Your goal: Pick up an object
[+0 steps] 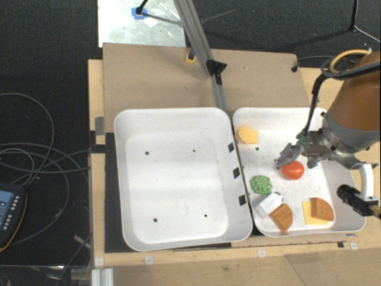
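Left bin [172,177] is just bare floor, plenty of room. Right bin [271,121] is busier: yellow piece [247,135] up top, green lump [261,185], white block [268,203] and brown wedges along the front wall. Gripper [296,157] sits right above the round red tomato [292,170], can't tell how its jaws stand.
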Robot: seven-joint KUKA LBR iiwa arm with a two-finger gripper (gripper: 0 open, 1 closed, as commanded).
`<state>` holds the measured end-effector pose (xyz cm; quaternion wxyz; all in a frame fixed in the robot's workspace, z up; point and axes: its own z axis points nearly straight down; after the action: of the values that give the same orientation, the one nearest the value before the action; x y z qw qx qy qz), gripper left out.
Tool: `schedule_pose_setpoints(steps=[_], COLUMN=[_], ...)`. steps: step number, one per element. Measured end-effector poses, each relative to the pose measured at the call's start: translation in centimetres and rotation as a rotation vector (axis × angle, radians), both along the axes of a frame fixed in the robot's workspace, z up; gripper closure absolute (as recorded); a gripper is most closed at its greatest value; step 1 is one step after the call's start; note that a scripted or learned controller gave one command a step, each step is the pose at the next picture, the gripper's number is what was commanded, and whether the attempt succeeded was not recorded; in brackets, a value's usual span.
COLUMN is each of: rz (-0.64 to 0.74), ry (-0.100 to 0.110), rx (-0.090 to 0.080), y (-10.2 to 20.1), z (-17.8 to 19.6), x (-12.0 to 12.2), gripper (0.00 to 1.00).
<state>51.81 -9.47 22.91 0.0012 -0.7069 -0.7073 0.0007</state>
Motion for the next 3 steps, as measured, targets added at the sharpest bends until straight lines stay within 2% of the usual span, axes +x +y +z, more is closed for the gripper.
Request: schedule_pose_setpoints(steps=[1, 2, 3], rz=[0.0, 0.0, -0.001], ry=[0.003, 0.001, -0.005], rx=[0.001, 0.0, -0.001], y=[0.1, -0.5, -0.6], z=[-6.2, -11.8, -10.4], x=[-0.5, 0.1, 0.3], gripper=[0.0, 0.0, 1.0])
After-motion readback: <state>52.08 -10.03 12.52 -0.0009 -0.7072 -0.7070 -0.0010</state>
